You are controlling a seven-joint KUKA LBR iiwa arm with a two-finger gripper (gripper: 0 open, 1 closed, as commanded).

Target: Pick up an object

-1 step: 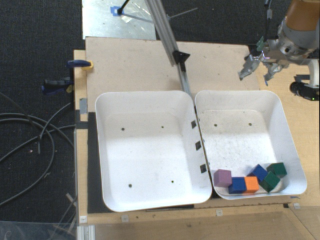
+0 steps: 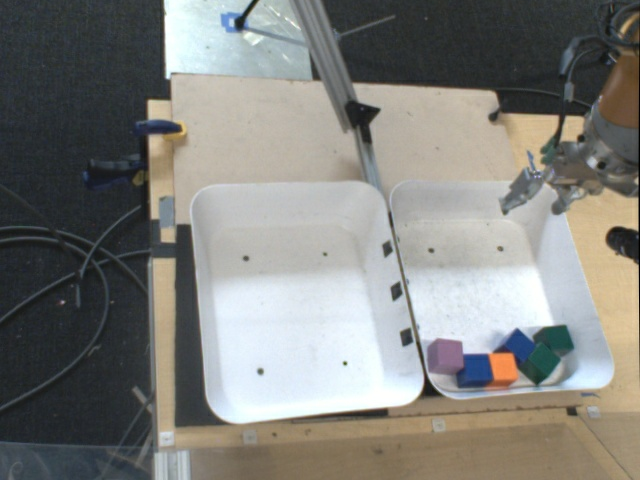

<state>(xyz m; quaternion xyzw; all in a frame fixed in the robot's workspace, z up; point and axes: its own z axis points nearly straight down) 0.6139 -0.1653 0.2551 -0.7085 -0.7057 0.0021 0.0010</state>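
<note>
Dark carpet surrounds a pale wooden bench (image 2: 300, 128) carrying two shallow white bins side by side. Loose black cables (image 2: 60, 258) lie on the floor off the bench's left edge, and a blue clamp (image 2: 150, 128) grips the bench's far-left corner. A grey metal pole (image 2: 330, 58) slants down from the far side to the seam between the bins.

Left bin (image 2: 300, 298): bare white floor with small dark marks.

Right bin (image 2: 480, 268): six small blocks clustered along its near edge, toward the near-right corner. From left: purple block (image 2: 445, 355), blue block (image 2: 475, 370), orange block (image 2: 502, 368), a second blue block (image 2: 517, 345), dark green block (image 2: 541, 363), and another green block (image 2: 555, 339) nearest the corner. They sit touching or just beside one another.

Gripper (image 2: 540, 188): raised over the right bin's far-right corner, well apart from the blocks. Its two fingers are spread with a visible gap, and nothing is between them.
</note>
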